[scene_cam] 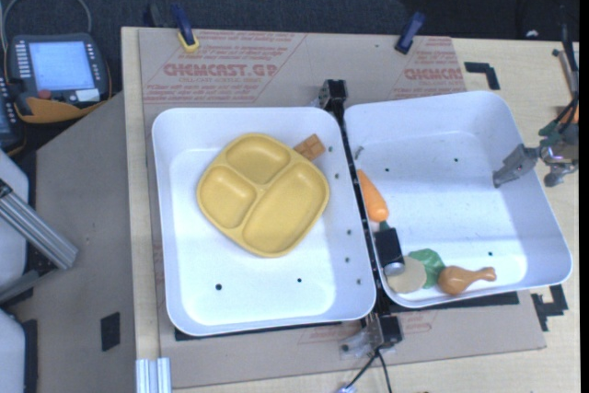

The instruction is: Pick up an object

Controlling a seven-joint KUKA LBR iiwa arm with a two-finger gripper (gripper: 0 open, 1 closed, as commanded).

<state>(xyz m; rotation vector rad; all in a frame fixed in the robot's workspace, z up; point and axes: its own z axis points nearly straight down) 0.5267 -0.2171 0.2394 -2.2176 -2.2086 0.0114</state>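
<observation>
Left bin holding my yellow divided plate, right bin with carrot, drumstick lower centre, gripper at right edge, I can't tell its state

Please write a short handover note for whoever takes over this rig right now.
Pincer: at the right bin's right rim, holding nothing that shows; open or shut is unclear.
Left bin: yellow divided plate, a small brown block at its upper right edge.
Right bin, left side and near corner: carrot, black piece, green item, pale disc, toy drumstick.
Done: nothing picked.
Left: choose one object, grasp and lift it.
</observation>
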